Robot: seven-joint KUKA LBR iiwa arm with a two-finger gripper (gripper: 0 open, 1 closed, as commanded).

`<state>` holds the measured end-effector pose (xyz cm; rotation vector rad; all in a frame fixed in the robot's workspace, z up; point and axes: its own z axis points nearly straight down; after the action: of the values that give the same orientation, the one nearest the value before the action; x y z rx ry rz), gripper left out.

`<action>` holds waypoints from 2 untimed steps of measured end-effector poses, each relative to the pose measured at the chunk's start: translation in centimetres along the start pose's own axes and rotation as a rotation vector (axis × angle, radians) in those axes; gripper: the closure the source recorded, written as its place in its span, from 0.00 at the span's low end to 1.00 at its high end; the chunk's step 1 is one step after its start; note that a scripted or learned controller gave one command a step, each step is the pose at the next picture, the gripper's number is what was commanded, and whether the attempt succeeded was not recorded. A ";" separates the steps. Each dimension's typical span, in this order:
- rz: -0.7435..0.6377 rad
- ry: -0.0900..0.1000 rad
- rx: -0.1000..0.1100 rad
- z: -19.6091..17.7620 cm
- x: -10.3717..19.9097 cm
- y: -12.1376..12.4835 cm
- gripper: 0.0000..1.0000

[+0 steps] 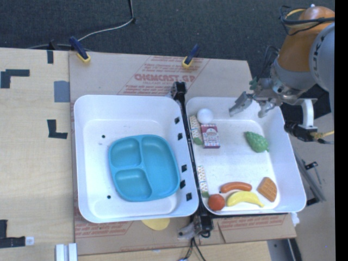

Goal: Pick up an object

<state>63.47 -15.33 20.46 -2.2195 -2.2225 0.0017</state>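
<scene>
My gripper (252,107) hangs over the far edge of the right bin (288,162), fingers spread open with nothing between them. Below it in that bin lie a green leafy toy (256,141), a white ball (204,115) and a small red and white carton (210,135). Along the bin's near side sit a red sausage (235,187), a yellow banana (244,199), a red tomato (216,202) and an orange bread slice (267,188).
The left bin (87,162) holds a blue divided plate (144,166). A black divider with clips (185,145) runs between the bins. Yellow-blue clamps (80,50) (190,57) pin the cardboard at the far side. A yellow object (156,223) peeks out beneath the left bin's near edge.
</scene>
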 end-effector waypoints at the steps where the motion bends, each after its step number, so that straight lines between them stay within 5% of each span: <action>1: 0.002 -0.001 0.001 5.1 -5.8 -0.9 0.00; 2: 0.000 -0.001 -0.004 11.7 -6.4 -2.6 0.00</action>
<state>60.91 -21.76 8.77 -2.2216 -2.2253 -0.0014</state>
